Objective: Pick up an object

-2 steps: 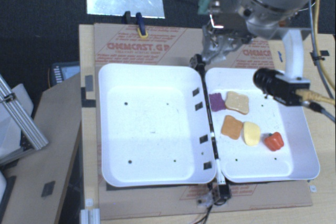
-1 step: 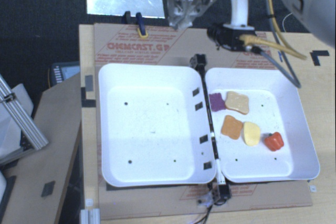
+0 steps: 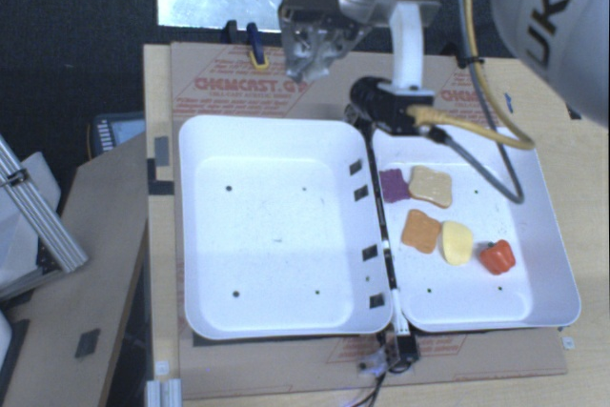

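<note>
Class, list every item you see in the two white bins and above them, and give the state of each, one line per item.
Purple flat piece: lying in the right bin, touching the tan slice.
Tan bread-like slice: lying flat.
Orange square piece: flat, beside the yellow piece.
Yellow oval piece: flat.
Red pepper-like piece: resting alone.
Gripper: raised beyond the left bin, holding nothing.

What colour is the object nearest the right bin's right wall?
Red-orange, seen in the camera view.

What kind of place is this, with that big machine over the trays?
Probably a robotics lab test bench. A KUKA-branded arm hangs its claw above two white bins, and the right bin holds small toy-like food pieces, with cables trailing across.
</note>
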Controlling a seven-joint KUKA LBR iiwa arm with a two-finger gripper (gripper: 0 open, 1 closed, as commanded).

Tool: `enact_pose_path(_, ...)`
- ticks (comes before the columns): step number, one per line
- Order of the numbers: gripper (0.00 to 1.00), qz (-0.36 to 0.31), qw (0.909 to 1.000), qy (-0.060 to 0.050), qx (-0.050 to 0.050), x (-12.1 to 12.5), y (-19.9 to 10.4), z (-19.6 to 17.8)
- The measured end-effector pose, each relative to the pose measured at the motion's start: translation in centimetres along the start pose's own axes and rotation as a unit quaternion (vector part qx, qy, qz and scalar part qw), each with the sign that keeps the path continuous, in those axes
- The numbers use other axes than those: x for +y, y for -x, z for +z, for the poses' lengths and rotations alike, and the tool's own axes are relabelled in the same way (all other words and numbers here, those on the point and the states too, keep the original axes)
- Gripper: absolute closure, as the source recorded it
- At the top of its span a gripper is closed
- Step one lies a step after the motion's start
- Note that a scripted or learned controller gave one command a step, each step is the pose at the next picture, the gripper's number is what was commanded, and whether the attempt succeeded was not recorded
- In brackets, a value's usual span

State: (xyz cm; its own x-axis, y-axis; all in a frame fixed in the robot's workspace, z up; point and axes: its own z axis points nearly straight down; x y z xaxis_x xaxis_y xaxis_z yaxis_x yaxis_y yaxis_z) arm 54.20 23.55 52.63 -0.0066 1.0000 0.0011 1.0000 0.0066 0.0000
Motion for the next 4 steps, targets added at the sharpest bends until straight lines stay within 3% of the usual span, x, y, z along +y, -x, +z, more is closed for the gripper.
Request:
enact_pose_path(1,1.00,0.001,1.0000,0.001,0.000,0.5,0.1,-0.9)
enact_pose_path(2,1.00,0.001,1.0000,0.000,0.000,-4.1,1.4,-0.9)
enact_pose_path(3,1.00,0.003,1.0000,0.002,0.000,0.5,0.1,-0.8)
enact_pose_path(4,1.00,0.001,1.0000,0.003,0.001,0.3,0.1,-2.0)
